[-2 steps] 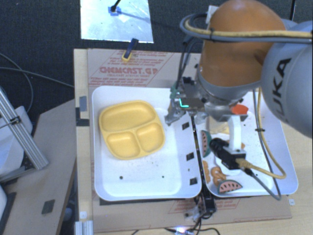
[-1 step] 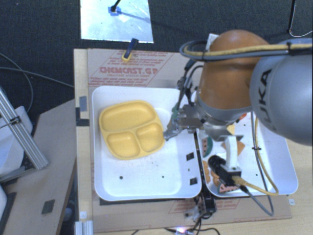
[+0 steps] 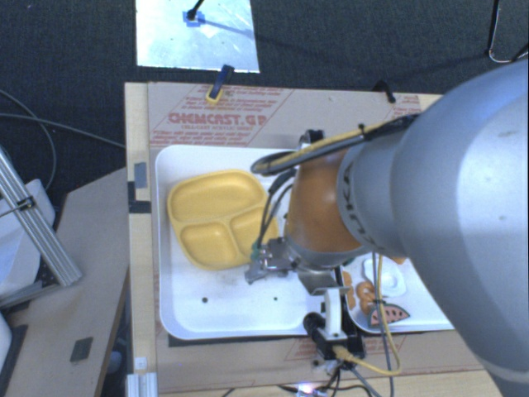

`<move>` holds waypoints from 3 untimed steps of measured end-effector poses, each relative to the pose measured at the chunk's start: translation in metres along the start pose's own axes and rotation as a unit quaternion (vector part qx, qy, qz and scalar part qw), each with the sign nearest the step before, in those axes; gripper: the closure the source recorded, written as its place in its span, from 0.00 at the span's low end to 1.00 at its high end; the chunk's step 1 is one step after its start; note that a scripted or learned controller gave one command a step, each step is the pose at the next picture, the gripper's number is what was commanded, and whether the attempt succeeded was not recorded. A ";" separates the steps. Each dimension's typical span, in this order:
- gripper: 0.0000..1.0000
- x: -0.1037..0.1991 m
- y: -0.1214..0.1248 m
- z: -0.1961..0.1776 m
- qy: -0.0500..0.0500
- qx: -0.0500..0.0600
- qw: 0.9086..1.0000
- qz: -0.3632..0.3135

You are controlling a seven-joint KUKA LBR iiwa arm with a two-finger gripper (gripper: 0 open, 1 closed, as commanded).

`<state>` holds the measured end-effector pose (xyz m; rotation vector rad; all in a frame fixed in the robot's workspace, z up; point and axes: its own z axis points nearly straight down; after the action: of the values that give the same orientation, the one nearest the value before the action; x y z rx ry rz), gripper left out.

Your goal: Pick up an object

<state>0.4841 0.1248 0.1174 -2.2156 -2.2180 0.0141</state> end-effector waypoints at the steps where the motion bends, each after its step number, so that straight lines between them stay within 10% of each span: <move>1: 0.00 -0.012 0.002 0.035 0.001 -0.003 1.000 0.001; 2: 0.00 -0.051 0.072 -0.075 0.001 -0.013 1.000 0.001; 3: 0.00 -0.056 0.147 -0.069 0.001 -0.010 1.000 -0.002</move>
<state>0.6320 0.0694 0.1853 -2.2206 -2.2310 -0.0091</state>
